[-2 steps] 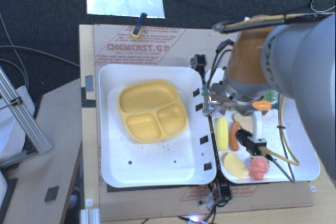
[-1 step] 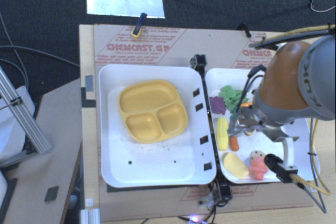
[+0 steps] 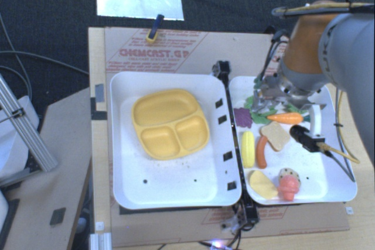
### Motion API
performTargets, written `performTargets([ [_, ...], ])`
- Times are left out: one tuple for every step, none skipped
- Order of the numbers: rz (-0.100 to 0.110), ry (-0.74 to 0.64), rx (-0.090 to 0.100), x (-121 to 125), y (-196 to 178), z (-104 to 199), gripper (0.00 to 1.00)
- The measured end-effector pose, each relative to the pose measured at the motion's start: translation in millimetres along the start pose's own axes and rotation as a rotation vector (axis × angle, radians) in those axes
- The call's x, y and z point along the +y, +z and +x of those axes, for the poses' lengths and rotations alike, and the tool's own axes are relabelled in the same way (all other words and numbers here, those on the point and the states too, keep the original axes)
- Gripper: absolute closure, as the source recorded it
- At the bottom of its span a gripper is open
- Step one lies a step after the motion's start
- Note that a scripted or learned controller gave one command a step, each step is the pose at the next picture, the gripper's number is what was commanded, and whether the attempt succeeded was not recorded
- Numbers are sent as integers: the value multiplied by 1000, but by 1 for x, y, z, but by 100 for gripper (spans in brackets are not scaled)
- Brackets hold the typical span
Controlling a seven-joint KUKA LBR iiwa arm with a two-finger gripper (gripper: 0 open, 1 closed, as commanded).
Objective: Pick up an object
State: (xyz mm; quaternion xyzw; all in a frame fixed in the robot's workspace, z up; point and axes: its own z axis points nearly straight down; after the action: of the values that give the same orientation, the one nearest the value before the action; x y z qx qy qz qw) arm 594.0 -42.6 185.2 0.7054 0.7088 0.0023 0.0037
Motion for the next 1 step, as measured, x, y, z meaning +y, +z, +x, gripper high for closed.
performTargets([
  [12,-3,5,-86,1,54,100],
])
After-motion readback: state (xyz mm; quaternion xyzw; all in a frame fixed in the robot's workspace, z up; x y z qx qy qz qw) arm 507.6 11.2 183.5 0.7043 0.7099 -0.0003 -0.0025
